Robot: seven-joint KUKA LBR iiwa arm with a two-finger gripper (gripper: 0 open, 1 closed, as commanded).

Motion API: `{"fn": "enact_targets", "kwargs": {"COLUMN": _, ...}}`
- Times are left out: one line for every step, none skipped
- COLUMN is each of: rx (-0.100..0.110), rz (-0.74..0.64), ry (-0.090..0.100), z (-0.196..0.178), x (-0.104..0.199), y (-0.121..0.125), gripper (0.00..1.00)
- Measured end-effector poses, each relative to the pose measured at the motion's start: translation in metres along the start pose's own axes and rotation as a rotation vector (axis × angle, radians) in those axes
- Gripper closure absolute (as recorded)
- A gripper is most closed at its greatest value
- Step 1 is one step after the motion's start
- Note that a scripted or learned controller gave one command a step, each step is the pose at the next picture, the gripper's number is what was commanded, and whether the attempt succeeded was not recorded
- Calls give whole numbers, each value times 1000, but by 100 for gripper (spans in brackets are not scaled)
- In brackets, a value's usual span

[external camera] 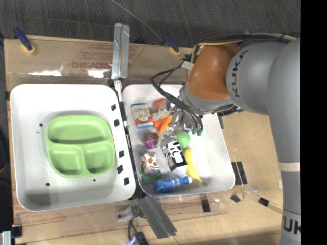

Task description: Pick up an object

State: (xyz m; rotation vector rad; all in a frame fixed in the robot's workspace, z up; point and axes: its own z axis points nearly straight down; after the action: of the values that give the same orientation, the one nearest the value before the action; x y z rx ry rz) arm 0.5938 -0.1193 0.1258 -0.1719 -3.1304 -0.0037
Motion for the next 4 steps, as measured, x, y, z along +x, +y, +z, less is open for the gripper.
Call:
{"fn": "enact_targets", "kwargs": {"rx": 2, "rz": 59, "ry": -5, "z": 35, "x": 19, "y": 0, "gripper": 0}}
{"fn": "enact_targets", "kwargs": {"rx": 2, "rz": 50, "ry": -8, "z": 24, "x": 18, "y": 2, "gripper": 100}}
{"fn": "enact_targets", "kwargs": {"rx": 2, "rz": 19, "ry": -19, "z": -154, "x": -45, "y": 22, "gripper": 100}}
{"fn": "enact_targets", "kwargs": {"rx": 4, "rz": -248, "ry": -11, "z": -158, "x": -58, "y": -5, "gripper": 100}}
